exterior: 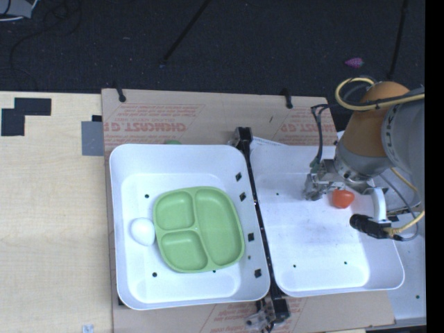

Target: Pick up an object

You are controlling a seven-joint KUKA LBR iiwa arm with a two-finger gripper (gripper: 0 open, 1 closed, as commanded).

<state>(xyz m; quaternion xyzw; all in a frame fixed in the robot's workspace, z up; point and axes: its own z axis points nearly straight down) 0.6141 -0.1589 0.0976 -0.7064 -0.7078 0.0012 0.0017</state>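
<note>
A small orange-red object (342, 198) lies on the floor of the right bin (312, 269), near its far right side. My gripper (318, 186) hangs low over that bin, just left of the orange-red object and close beside it. The arm above covers part of the object's far side. In the left bin (132, 179) rests a green divided plate (198, 229) with three compartments, and a white egg-shaped object (143, 231) sits against its left edge.
A black divider (251, 214) runs between the two bins. Cables and a black connector (371, 225) hang off the arm over the right bin's right side. Brown cardboard (208, 120) lies under both bins.
</note>
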